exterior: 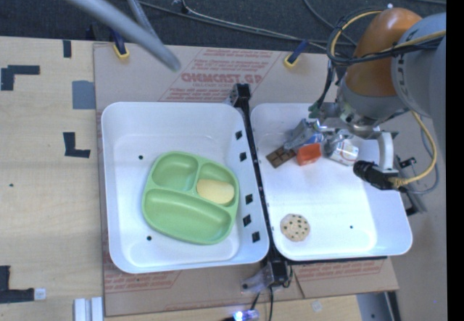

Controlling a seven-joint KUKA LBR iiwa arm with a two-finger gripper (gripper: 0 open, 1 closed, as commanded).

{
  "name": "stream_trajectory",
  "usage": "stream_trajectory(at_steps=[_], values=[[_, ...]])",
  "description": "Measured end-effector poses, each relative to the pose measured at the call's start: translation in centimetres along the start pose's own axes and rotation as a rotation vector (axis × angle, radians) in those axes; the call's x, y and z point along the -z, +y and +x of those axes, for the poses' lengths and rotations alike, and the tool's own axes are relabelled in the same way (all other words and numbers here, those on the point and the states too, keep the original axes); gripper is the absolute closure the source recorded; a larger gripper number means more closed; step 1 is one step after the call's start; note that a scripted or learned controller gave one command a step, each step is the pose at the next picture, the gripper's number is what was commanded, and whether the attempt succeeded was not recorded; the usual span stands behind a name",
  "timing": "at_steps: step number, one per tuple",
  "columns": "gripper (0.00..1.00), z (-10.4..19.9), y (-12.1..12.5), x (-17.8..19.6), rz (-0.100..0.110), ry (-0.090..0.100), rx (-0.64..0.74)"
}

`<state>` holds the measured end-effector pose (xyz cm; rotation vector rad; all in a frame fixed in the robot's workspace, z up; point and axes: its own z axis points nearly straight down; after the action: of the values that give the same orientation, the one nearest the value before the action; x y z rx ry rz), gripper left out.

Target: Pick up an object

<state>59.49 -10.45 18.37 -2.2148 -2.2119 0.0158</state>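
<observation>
A: Where is the gripper (313, 140) working?

B: In the right white bin (362, 229), upper area, hovering over a small orange block (309, 153) beside a brown chocolate-like bar (280, 157).

A: Gripping it?

B: Cannot tell; probably lining up a grasp.

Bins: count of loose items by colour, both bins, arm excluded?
Green: 1, divided plate in the left bin
Yellow: 1, pale oval piece in the plate's upper right compartment
Brown: 1, chocolate bar in the right bin
Orange: 1, small block by the gripper
Tan: 1, cookie
Total: 5
</observation>
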Motion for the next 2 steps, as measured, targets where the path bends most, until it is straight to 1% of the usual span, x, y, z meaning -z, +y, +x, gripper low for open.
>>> stream_trajectory(at_steps=[1,2], values=[[0.00,0.0,0.3,0.8,-0.013,-0.001,0.003],[0.00,0.4,0.5,-5.7,-0.008,-0.001,0.003]])
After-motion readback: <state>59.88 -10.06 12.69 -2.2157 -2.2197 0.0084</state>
